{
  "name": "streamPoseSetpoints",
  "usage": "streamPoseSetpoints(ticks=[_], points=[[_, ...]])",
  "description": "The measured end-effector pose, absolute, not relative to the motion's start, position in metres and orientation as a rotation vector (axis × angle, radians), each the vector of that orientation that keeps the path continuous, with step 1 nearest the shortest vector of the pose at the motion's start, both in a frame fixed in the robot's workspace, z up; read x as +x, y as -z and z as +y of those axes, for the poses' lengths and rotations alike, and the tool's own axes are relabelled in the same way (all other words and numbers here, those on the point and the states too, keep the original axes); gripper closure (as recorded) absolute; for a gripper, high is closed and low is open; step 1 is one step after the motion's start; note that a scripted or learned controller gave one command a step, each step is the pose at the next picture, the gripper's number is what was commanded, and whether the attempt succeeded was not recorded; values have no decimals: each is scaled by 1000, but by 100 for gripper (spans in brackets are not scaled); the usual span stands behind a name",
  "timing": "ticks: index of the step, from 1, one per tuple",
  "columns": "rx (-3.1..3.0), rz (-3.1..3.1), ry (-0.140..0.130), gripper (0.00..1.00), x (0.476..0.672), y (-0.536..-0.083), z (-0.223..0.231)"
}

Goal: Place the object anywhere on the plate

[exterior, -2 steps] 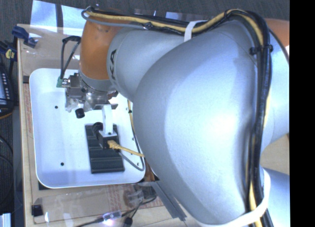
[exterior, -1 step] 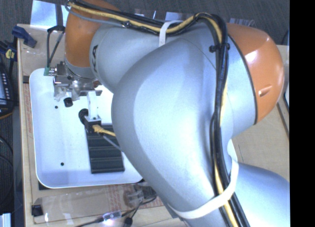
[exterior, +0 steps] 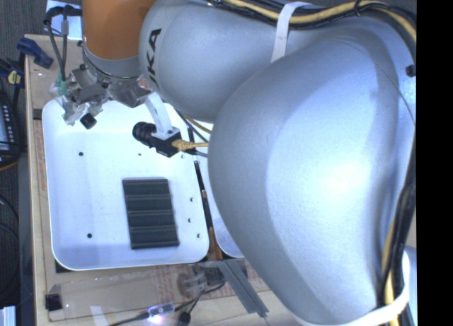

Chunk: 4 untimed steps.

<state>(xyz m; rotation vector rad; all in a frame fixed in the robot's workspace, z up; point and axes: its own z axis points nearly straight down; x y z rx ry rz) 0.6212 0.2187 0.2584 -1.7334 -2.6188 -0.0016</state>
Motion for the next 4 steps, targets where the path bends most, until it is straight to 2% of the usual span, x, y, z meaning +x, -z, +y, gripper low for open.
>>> streamPoseSetpoints(ticks=[1,2,3,4], points=[[-1354,-2831,-5,100,527,-251,196],[-1926,-2478,-9,100,505,-166,137],[-2390,-2030,-13,100,516,-128,102],[-2659,-1669,2,100,538,-95,103]])
